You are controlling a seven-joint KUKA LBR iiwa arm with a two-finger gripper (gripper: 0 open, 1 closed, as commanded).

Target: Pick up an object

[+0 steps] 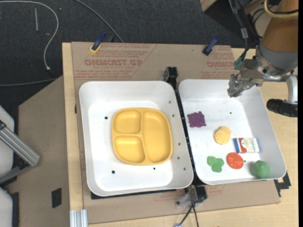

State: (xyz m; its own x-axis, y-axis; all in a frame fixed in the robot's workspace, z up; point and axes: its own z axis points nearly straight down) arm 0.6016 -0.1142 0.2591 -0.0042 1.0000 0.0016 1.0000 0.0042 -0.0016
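Purple bumpy toy (196, 119), flat, right bin (270, 126).

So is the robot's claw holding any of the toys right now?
No. The claw hangs over the top corner of the right white bin with nothing in it; the purple bumpy toy and the other toys lie below.

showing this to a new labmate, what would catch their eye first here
The yellow divided plate sits alone in the middle of the left bin. In the right bin, small toys cluster near the front: purple piece, red piece, green ball. The gripper hovers at that bin's far edge.
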